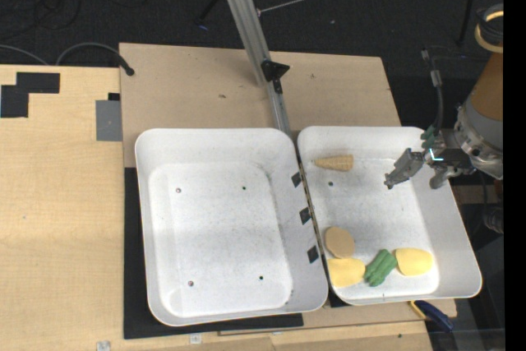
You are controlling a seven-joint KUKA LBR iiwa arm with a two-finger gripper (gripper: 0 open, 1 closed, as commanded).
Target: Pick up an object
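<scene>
The right bin (444, 210) holds several small items. A tan cone-shaped piece (334, 163) lies near its far left corner. At the near end sit a round tan piece (339, 242), a yellow piece (345, 272), a green piece (380, 267) and another yellow piece (413, 261). My gripper (419, 173) hangs over the bin's far right side, to the right of the cone and well away from the near cluster. Its fingers (400, 171) stand open with nothing between them.
The left bin (148, 177) sits beside the right one, joined by black clips along the shared wall. A grey metal rail (246, 20) slants down to the bins' far junction. The bench's wooden top extends left.
</scene>
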